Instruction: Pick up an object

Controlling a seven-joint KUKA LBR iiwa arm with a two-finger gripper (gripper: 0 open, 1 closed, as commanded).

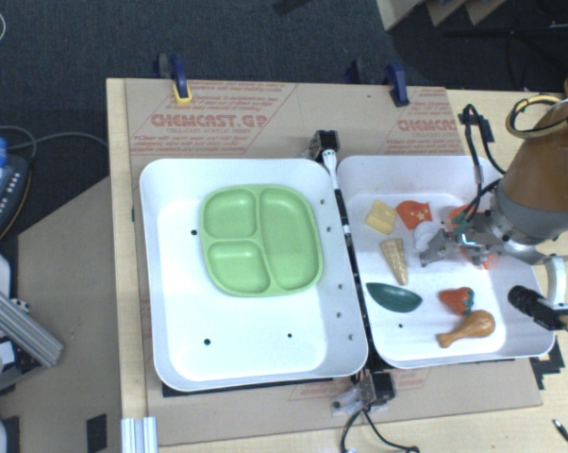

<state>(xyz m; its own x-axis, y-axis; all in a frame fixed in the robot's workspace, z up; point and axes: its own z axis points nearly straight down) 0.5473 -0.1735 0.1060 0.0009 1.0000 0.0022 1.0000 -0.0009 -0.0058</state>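
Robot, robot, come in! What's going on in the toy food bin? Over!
Gripper low in right bin, nothing seen held. Ice cream cone and red tomato lie nearest. Nothing blocking them.

The grey arm is reaching in from the right over the right bin [359,253], its gripper [442,246] hanging low beside a red piece [414,212]. A yellow wedge [381,217], a cone [394,260], a dark green leaf shape [394,296], a red pepper [457,299] and a drumstick [467,328] are lying around it. A green divided plate [262,240] is sitting in the left bin [171,328]
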